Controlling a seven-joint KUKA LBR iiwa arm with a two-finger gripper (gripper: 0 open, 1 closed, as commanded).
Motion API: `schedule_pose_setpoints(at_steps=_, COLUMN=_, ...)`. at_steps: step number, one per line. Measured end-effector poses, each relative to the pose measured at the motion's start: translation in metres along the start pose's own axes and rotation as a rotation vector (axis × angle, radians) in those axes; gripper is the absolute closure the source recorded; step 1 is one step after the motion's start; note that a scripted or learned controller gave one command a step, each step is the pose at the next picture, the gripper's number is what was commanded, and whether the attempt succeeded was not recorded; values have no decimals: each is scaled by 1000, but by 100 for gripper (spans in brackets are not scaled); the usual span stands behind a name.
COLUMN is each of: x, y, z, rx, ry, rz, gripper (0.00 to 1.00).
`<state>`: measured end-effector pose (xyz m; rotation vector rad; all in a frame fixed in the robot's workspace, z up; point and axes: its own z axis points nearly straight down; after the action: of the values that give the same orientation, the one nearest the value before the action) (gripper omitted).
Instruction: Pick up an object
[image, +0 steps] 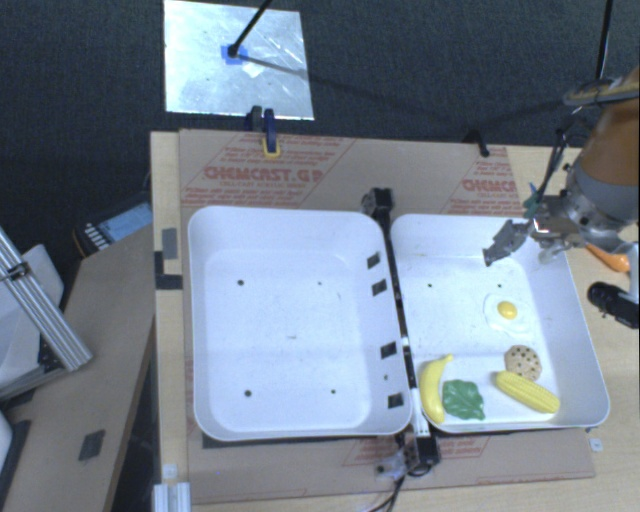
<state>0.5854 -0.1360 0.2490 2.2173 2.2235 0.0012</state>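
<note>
Toys crowd the near edge of the right bin: a banana, a green leaf piece, a corn cob and a cookie, with a fried egg just behind them. The bin's far half lies open. The gripper hangs over that open part, beyond the egg and apart from it; whether it is released or clenched cannot be told. The left bin sits beside, on a cardboard-covered bench.
</note>
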Motion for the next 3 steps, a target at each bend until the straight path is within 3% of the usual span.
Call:
schedule_pose_setpoints(at_steps=1, x=50, y=-25, z=-71, rx=-7, ry=1, rz=-6, gripper=0)
schedule_pose_setpoints(at_steps=2, x=109, y=-86, z=-122, rx=-5, ry=3, rz=-8, gripper=0)
schedule_pose_setpoints(at_steps=3, x=213, y=-98, z=-265, rx=-18, ry=7, rz=-13, gripper=0)
